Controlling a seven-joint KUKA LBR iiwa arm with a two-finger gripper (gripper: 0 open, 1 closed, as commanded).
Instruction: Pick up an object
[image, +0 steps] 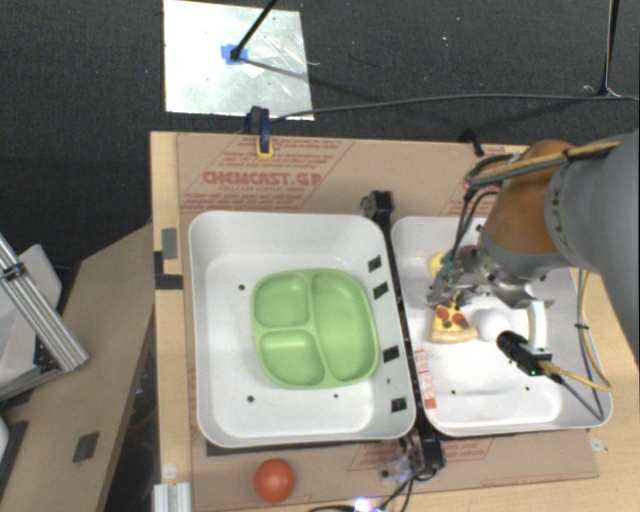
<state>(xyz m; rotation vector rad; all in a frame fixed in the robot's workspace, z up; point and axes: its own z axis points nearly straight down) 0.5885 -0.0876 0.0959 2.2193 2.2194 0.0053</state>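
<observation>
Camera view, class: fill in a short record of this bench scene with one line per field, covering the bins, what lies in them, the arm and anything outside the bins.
left bin: holds a green divided plate, three compartments
right bin: holds a pizza slice toy, a white object beside it, a yellow item partly hidden
arm: reaches in over the right bin
gripper: low, just above the pizza slice toy; grip not discernible
outside bins: orange ball on the board, in front of the left bin

Dark floor (80, 100) around cardboard-topped bench (290, 165)
</observation>
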